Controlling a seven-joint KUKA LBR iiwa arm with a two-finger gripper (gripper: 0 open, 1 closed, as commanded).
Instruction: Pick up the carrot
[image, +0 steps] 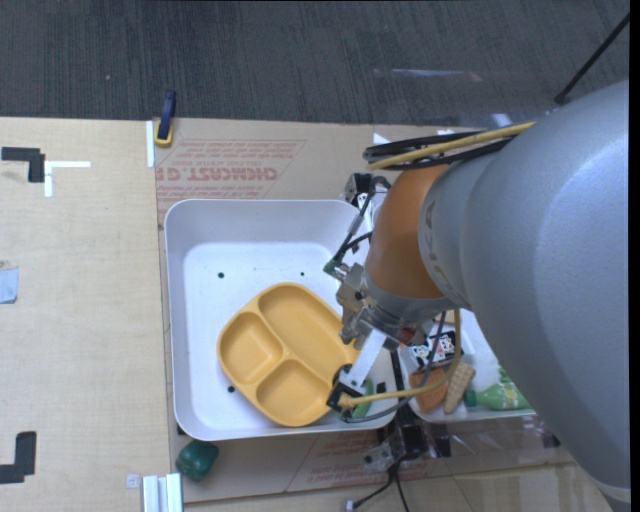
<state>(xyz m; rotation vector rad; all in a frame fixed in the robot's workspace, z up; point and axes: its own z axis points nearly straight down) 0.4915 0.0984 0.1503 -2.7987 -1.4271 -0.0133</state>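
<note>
A small orange piece that looks like the carrot (430, 399) peeks out in the right bin, mostly covered by a tan ribbed corn-like thing (460, 384) and the arm. My gripper (405, 338) is low over the right bin's left side, just up and left of the orange piece, under the orange wrist band. The big grey arm hides most of the right bin.
A yellow divided plate (283, 352) lies in the left bin (200, 300), close to the wrist. A green thing (497, 394) and a black-and-white thing (437, 348) lie in the right bin. A dark green object (198, 458) sits on the bench below the left bin.
</note>
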